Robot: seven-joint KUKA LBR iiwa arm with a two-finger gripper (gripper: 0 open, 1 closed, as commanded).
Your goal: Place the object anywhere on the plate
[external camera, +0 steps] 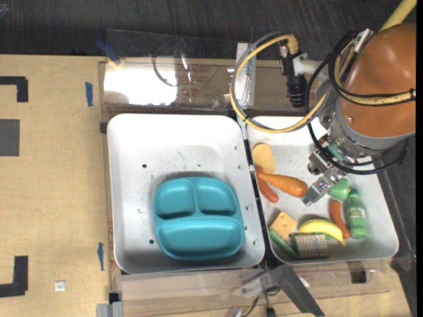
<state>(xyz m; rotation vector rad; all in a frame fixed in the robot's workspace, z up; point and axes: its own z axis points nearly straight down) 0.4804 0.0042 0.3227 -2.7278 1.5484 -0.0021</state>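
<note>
Nearest me along the front wall of the right bin, I see a crowd of toy food: a wedge of cheese, a banana lying across a small grater-like piece, and a green bottle beside a red sausage-shaped piece. Just behind them the hand hangs low over the middle of this bin, its metal tip close to a small green piece and to the thick end of a carrot. I cannot tell whether the hand is open or closed, and I see nothing plainly between its fingers. The task does not name its object; I judge the carrot the likeliest, as it lies just left of the hand, its long axis running roughly left to right with a slight slant, the point toward the wall between the bins. A shorter orange piece touches it from below, and a pale yellow-orange piece sits behind it, so a grasp there is crowded. The teal divided plate lies well apart to the left, in the front half of the left bin, with bare white floor around it, so the carry must go leftward over the two bin walls. Farther back, the orange-banded arm and its looping cables stand over the bin's rear, and the wooden surface stretches out to the left.
</note>
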